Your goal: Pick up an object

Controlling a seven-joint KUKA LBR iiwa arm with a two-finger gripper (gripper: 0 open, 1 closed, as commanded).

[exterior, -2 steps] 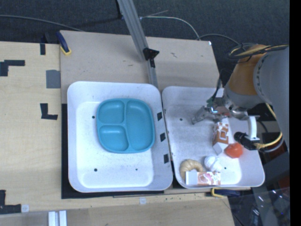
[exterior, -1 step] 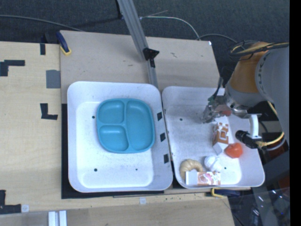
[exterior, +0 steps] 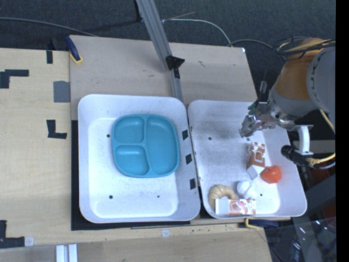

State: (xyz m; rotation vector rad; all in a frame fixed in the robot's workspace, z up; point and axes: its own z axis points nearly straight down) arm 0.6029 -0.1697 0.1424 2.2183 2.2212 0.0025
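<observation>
Over the right bin [exterior: 204, 146], gripper [exterior: 251, 127] hangs above the brown packet [exterior: 256, 156]; jaw state: cannot tell. Nothing seen held. Orange ball [exterior: 271, 174], croissant [exterior: 221, 191] untouched. Pick appears not yet done; descent and grasp remain.

Both bins, the left bin [exterior: 92, 146] and the right bin [exterior: 218, 141], were white with dark speckles. The divided plate [exterior: 145, 145] was turquoise. The croissant [exterior: 220, 191] was golden-tan, the tomato-like ball [exterior: 271, 174] orange-red, and the small packet [exterior: 256, 156] brown and white. The arm [exterior: 305, 81] was grey with an orange band.
</observation>
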